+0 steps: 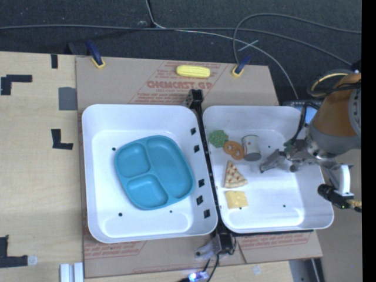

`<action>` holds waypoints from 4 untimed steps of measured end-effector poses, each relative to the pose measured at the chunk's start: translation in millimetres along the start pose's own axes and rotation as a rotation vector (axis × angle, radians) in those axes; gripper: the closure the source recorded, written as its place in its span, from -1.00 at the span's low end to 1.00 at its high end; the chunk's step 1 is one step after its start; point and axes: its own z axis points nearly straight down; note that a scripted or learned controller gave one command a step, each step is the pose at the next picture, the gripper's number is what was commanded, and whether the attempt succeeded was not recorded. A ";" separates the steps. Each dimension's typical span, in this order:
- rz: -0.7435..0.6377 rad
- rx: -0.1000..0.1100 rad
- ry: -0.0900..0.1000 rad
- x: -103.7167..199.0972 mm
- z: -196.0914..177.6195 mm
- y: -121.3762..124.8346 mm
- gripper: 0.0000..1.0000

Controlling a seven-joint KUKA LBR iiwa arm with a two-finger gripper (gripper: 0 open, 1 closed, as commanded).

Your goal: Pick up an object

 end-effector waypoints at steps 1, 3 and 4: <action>0.000 -0.007 -0.003 0.3 21.9 0.8 -1.00; 0.001 -0.009 -0.002 -6.3 -42.7 -5.9 1.00; 0.000 -0.009 -0.002 -3.2 -86.6 -9.9 1.00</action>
